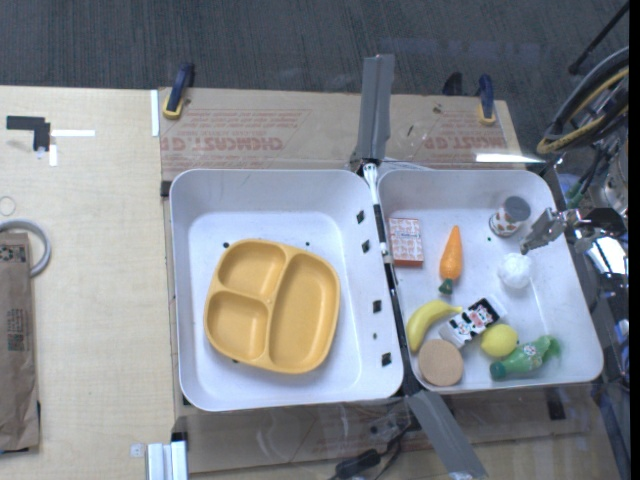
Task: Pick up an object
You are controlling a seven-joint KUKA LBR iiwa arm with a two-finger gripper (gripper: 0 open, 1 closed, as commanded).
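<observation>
White ball (514, 271) is my likeliest pick. It sits in the right bin (588, 313), toward the far right side, loose on the bin floor. Nothing is lifted, so by my read the task is at the approach stage: grasp and lift are both left to do.

Largest to smallest:
- The worktop (80, 228) carries both bins.
- The left bin (190, 268) holds a yellow divided plate (272, 306), well apart from me and not a likely target.
- The right bin holds the small stuff:
  - banana (430, 320) near the centre divider
  - carrot (452, 253) upright-ish in the middle
  - pink box (405, 240) beside the divider
  - round brown disc (441, 363) at the near edge
  - green bottle-shaped toy (525, 358) in the near right corner
  - black-and-white carton (475, 318), touching or just beside the banana
  - lemon (499, 341) between the carton and the green toy
  - small grey cup-like thing (513, 213) toward the far side; too small to name for sure

My gripper (538, 236) hangs over the far right part of the right bin. It points inward between the grey cup-like thing and the white ball, near both, with the ball just beside it on the near side. I can't tell if it is open or closed, or its height over the bin floor. I see nothing held in it.
</observation>
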